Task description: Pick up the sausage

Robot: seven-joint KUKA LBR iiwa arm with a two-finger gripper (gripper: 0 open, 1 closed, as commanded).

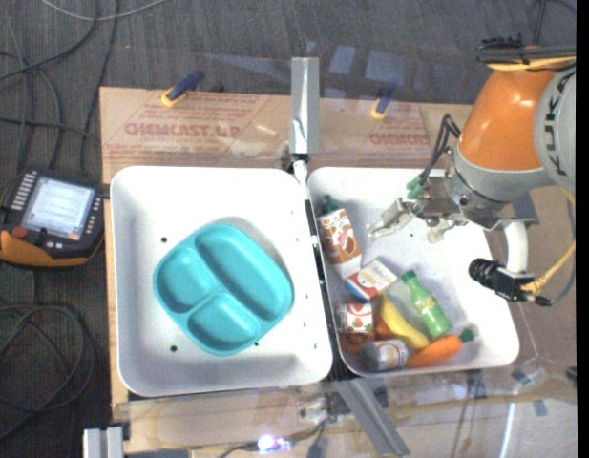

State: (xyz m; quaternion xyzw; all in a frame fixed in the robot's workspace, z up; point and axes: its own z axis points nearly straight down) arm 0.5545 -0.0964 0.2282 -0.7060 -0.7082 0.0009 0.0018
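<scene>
Grey carpet with loose cables runs around a bench topped with a brown board under a clear sheet. Two white bins sit on it side by side, touching along their inner walls. The left bin holds a teal tray with three compartments, lying flat and turned at an angle near the bin's middle. The right bin holds a crowd of small goods along its left and near sides.

The arm comes in from the right, its orange band above the bin's far right corner. A pendant with a lit screen lies on the floor left of the bench. An upright metal post stands behind the seam between the bins.

In the right bin, a jar lies against the left wall, with a small carton just below it. A green bottle lies tilted beside a banana, and a carrot rests along the near wall next to a grey can. The sausage seems to be the reddish-brown piece wedged among the banana, the grey can and a red-labelled tin, mostly hidden.

The gripper hovers over the bare far part of the right bin, well apart from that pile; whether it is wide or narrow cannot be told.
</scene>
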